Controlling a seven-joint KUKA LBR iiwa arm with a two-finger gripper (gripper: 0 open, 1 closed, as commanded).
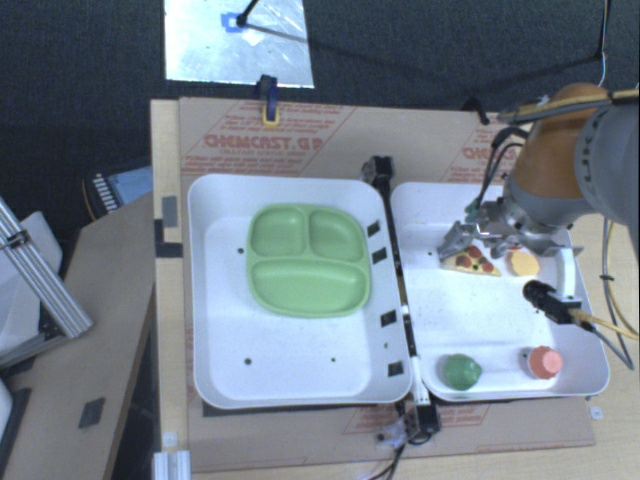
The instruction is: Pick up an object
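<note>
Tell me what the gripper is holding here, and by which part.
Cannot be told. The gripper sits low over the pizza slice toy in the right bin, but a hold isn't visible.

Gripper (462,236) over pizza slice (471,261), right bin (500,383)

A pale green sectioned plastic plate (306,260) lay in a shallow white bin (215,368). A yellow pizza slice dotted red (472,262), a dark green ball (461,371) and a salmon-pink cylinder (544,362) were there.
</note>
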